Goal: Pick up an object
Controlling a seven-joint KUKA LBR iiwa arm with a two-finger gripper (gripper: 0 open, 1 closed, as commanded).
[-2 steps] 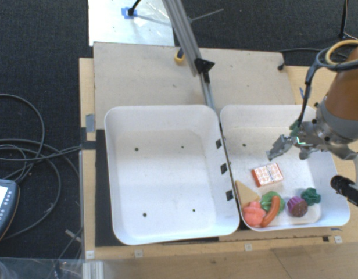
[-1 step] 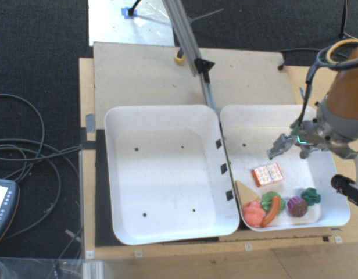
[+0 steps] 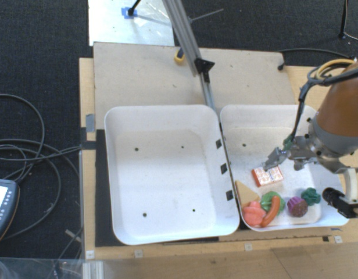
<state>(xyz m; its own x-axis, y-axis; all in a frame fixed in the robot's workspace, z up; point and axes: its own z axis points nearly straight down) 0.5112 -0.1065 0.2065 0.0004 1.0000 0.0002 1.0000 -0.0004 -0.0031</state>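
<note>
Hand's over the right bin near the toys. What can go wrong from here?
1. The hand sits right above the red-and-white box; a slightly off descent may nudge it, not grasp it.
2. The toys crowd the right bin's near corner, so fingers may catch the carrot or purple piece.

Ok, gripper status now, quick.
Gripper: low in the right bin, just above the orange box. Open or shut cannot be told; nothing visibly held.

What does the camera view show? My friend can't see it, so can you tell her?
A robot gripper reaches from the right, just above a small red-and-white box in the right bin. Colorful toy foods sit along that bin's near edge, beside the left bin.
</note>
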